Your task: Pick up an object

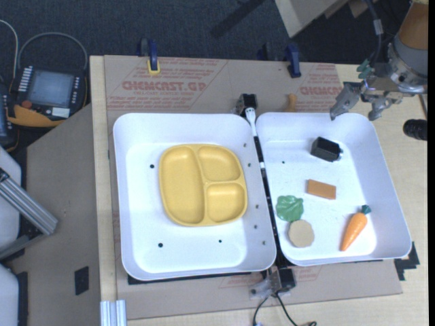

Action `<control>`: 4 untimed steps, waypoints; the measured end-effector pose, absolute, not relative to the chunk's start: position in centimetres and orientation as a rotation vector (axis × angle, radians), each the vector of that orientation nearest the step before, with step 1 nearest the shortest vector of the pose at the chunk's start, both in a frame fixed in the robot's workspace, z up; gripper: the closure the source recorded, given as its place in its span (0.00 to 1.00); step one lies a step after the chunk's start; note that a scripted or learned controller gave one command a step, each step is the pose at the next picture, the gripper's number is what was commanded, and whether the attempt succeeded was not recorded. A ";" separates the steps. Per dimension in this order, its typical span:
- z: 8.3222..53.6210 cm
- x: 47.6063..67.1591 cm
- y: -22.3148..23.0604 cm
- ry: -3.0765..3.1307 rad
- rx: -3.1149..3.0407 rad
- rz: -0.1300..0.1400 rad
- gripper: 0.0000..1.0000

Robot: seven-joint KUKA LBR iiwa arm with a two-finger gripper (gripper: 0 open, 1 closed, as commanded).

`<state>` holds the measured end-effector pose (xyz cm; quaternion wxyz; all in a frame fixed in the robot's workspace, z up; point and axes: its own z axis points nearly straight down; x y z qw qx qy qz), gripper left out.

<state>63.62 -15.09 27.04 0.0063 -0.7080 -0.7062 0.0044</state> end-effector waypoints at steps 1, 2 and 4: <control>27.9 63.8 -15.0 -2.221 -2.220 0.001 0.00; 22.5 64.5 -15.8 -2.217 -2.219 0.006 0.00; 10.8 65.3 -15.7 -2.222 -2.221 0.002 0.00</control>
